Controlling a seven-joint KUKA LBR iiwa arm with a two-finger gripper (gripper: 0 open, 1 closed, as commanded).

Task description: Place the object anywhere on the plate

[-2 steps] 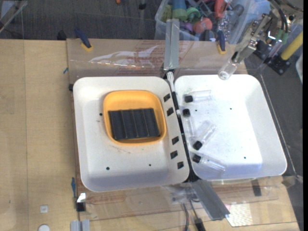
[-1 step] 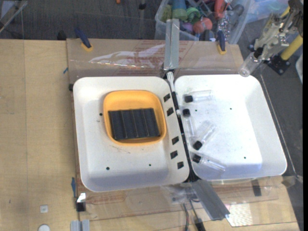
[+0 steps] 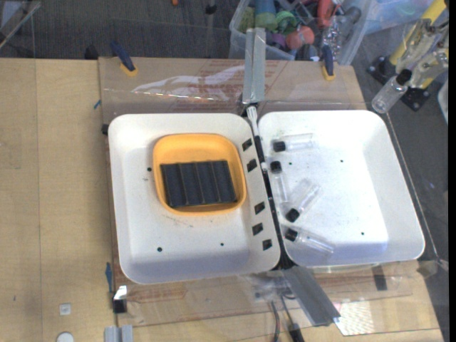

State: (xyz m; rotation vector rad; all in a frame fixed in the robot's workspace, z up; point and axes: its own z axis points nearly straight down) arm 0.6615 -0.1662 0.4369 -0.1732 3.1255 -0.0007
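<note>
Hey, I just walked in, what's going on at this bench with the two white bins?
Nothing is being handled at this moment. The left bin holds a yellow plate with a dark ribbed block lying on it. The right bin has several clear vials with black caps scattered along its left side, near the divider between the bins. The vials all lie in the right bin, none on the plate.

The bench (image 3: 50, 191) has a pale wooden top. Behind it the floor (image 3: 142, 13) is dark grey. At the top stands a clear plastic box (image 3: 299, 13) full of colourful toys, under even light.
</note>
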